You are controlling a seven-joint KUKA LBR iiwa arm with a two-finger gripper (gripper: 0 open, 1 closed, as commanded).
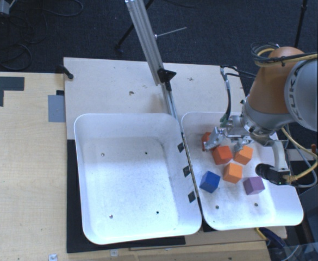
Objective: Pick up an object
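where the gripper [228, 139] hangs in the right bin [289, 213], i see its fingers spread apart, poised right above an orange-red block [222, 155], gripping nothing. two orange cubes [233, 172], a blue cube [210, 181] and a purple cube [253, 185] lie near. a red piece [206, 140] is half hidden.

Bright, even overhead light fills the 2 white bins [131, 232], nearly washing out the left bin's floor. The dark floor along the top edge stays dim. Shadows under the blocks are soft and short. Detail is slightly grainy and soft overall.
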